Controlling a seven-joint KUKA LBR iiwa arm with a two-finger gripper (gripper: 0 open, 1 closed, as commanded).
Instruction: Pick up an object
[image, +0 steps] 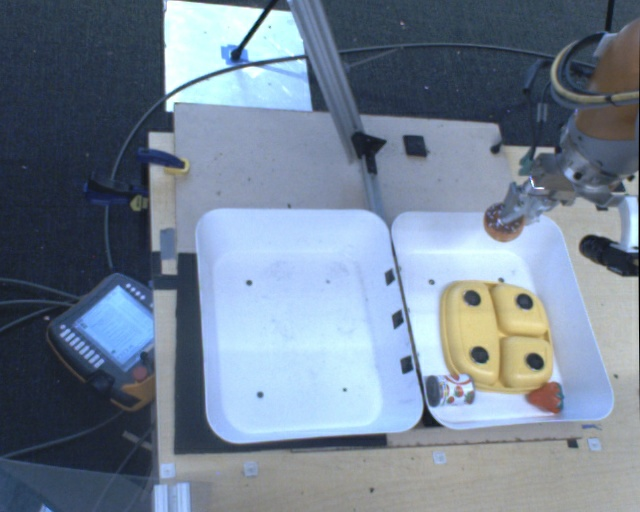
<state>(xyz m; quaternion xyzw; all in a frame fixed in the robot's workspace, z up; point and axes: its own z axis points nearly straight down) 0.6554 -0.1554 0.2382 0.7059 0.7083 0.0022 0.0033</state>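
My gripper hangs over the far edge of the right bin, reaching in from the upper right. A small round brown object like a doughnut sits at its fingertips, and the fingers look shut on it. In the right bin lie a yellow block with black dots, a small red-and-white can on its side at the front left, and a red strawberry at the front right.
The left bin stands beside the right one, with black clips along the shared rim. A slanted metal pole rises behind the bins. A teach pendant and cables lie off the bench's left side.
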